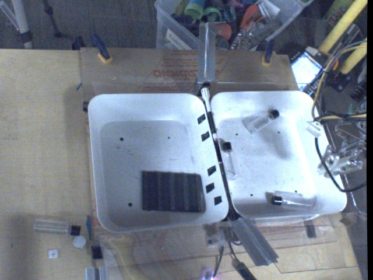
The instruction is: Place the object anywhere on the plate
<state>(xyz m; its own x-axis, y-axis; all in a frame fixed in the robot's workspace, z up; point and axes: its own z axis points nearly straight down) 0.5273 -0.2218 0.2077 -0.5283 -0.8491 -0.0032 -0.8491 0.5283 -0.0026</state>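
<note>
Wooden counter (41,127) seen from above, carrying two shallow white bins side by side, with a clear tub (175,16) of mixed coloured items beyond them at the top. The left bin (96,156) holds one thing, a dark ribbed rectangular plate (172,191) lying flat near its front wall, right of centre; nothing rests on the plate. The right bin (303,107) holds three small clear vials with dark caps, all lying on their sides and well apart from one another: a far vial (260,121) near the back wall, a side vial (227,156) close against the wall next to the left bin, and a near vial (289,200) by the front wall. A tangle of cables (341,156) hangs at the right bin's outer rim. A spare vial (49,226) and a few small loose bits lie on the counter in front of the left bin. Judged from this arrangement, the task has not begun in any visible way: every candidate object is in the right bin, apart from the plate, and which of the three is meant cannot be told. What is left is the whole sequence: grasp a vial, lift it clear of the rims between the bins, carry it leftward and set it down on the plate.
</note>
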